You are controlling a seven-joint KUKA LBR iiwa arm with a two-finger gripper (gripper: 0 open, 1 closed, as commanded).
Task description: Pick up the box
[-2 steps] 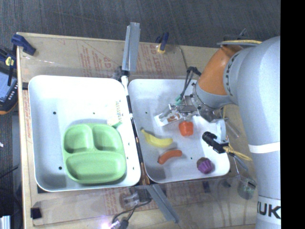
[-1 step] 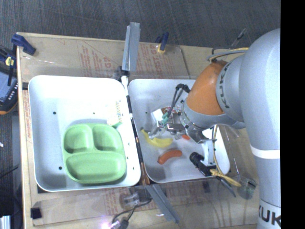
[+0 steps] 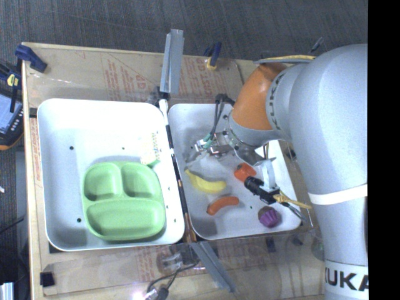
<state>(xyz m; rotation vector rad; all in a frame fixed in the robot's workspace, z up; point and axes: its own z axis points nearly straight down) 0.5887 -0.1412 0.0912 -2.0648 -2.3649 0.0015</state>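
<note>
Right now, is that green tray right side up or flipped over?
Right side up. The green tray in the left bin shows three hollow compartments facing upward.

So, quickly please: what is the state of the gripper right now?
Gripper: low in the right bin, above the banana; whether it is open or closed cannot be told.

Bulky grey arm (image 3: 325, 136), orange band (image 3: 253, 102)

Box (image 3: 150, 149): small, pale, tilted against left bin's right wall, beside green tray.
</note>
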